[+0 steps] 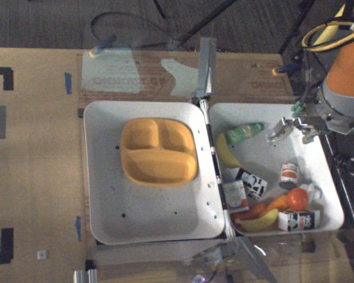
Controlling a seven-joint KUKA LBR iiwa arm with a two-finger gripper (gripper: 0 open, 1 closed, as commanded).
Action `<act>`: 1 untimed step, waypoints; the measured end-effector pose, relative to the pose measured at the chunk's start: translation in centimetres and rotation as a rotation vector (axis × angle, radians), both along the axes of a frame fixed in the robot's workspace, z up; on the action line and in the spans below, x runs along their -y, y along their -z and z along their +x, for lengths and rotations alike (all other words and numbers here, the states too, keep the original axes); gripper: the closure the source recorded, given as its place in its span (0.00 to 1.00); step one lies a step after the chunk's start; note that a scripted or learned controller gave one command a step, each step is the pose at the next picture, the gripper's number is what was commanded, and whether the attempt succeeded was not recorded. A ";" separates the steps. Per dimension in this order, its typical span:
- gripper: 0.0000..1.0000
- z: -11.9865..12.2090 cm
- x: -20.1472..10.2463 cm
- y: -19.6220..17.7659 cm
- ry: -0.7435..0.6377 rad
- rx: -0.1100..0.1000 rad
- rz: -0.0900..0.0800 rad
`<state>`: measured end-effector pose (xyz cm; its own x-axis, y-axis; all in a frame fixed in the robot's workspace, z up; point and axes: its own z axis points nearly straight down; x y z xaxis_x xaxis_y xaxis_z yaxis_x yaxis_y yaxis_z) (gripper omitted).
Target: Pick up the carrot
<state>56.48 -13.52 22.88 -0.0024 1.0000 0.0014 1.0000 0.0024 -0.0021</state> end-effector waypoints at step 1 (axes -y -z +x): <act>0.00 -1.4 -2.2 9.2 -0.196 0.001 0.000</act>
